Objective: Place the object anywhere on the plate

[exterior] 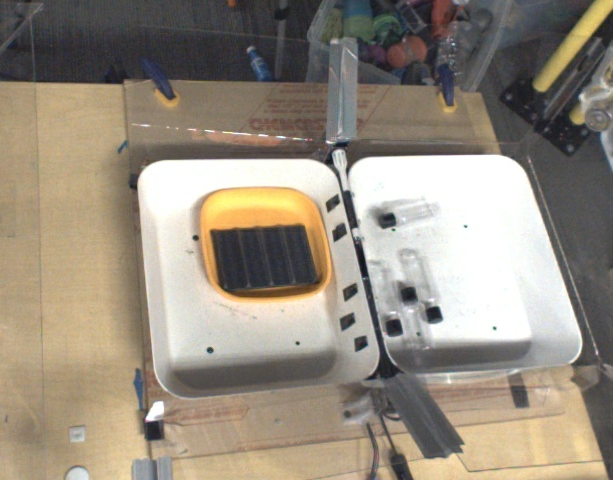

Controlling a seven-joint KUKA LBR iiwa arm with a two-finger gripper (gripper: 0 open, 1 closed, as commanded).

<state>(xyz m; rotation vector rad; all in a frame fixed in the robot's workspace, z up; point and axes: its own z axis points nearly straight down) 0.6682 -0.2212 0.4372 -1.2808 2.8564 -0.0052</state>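
Two white bins sit side by side on the bench, parted by a thin divider with dark tabs along it. In the left bin lies an orange plate, square with rounded corners, and on it a dark ribbed block covers most of the plate's lower half, lying flat with its ridges running away from the camera. The right bin holds several clear plastic pieces with black caps: one vial lies near the upper middle, and a cluster of perhaps three more lies close to the divider, touching or nearly touching one another; they are see-through against the white, so their exact count and outlines are hard to make out. Behind the bins stands a clear tub of coloured toys, and a yellow bar leans at the upper right. I cannot tell the state of the hand.
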